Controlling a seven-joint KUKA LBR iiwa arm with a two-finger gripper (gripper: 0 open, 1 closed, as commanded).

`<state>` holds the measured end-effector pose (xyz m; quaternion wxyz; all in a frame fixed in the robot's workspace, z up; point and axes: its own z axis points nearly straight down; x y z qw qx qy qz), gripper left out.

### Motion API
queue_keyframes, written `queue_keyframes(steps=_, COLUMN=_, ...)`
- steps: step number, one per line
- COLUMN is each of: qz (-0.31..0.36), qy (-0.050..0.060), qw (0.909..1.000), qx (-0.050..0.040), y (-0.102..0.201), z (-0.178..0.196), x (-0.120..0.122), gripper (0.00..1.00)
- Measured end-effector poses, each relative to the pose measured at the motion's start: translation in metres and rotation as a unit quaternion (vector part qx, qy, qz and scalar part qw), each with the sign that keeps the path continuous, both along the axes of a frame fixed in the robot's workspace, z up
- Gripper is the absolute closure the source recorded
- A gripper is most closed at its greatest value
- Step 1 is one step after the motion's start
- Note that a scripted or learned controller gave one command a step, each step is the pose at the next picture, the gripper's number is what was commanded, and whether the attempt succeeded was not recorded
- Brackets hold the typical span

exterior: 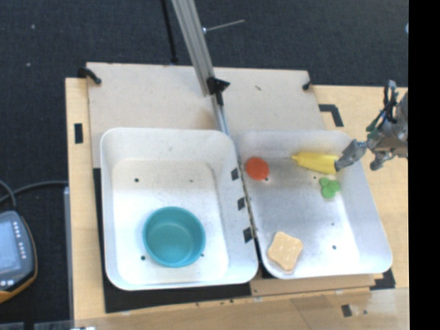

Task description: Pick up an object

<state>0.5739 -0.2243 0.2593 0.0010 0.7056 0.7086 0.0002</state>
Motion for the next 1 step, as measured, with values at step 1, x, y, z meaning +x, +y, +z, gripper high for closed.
queue_keyframes(steps=1, qz=0.0, qy=0.0, qw=1.0, qx=-0.0003, y=-0.0002, z=0.0002, x=0.0, gripper=0.0)
